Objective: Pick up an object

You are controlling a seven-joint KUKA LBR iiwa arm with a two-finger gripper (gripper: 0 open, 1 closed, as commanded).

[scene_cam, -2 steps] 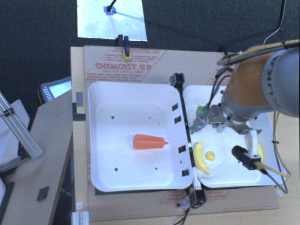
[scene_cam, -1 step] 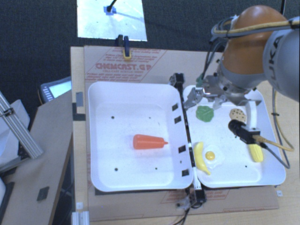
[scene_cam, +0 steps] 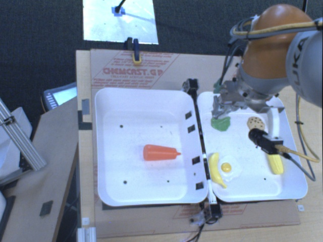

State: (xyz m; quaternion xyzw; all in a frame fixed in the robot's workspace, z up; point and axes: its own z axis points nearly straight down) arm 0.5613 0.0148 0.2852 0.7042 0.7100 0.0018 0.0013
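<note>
Hovering over the right bin (scene_cam: 295,185) — fingers (scene_cam: 218,110) just above the green piece (scene_cam: 220,123), spread impossible to tell.

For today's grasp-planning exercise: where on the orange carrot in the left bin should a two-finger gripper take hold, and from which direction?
Grip the carrot across its thick left half, coming straight down from above. It lies flat and alone on the left bin floor, long axis left to right, tapering rightward. Fingers closing across the width probably hold best there; the narrow tip could slip.
</note>
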